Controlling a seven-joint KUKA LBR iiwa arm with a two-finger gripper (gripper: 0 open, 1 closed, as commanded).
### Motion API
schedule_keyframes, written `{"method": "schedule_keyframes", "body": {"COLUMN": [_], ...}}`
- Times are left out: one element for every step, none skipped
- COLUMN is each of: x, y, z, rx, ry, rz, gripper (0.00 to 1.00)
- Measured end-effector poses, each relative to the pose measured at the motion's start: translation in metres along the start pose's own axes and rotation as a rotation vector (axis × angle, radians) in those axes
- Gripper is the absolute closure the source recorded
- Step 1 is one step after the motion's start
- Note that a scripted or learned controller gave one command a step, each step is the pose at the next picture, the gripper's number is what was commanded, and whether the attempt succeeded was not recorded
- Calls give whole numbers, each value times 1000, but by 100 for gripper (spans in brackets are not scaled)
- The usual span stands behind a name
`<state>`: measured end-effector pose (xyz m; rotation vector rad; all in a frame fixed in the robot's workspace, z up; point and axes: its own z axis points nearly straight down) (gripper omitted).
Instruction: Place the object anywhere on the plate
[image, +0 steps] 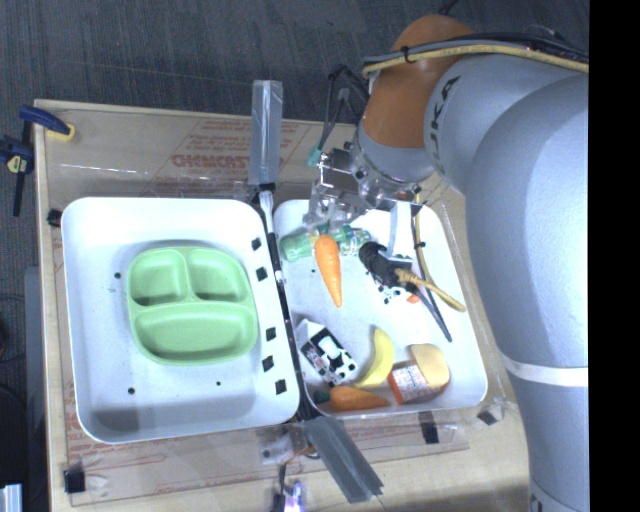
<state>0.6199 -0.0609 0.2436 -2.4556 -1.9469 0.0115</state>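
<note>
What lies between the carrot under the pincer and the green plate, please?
In the camera view, between the carrot and the green plate run the two bins' adjoining white walls, with black tabs along them.

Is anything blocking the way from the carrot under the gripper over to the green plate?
Only the bins' walls: the carrot hangs at the gripper over the right bin, and the plate lies in the left bin. The raised walls where the bins meet run between them. The plate's compartments look bare.
</note>
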Motion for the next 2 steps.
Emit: {"method": "schedule_keyframes", "body": {"x": [90, 89], "y": [-25, -24], "z": [48, 48], "rx": [-3, -4], "ry": [-2, -2], "rz": [-6, -5], "gripper": [100, 0]}}
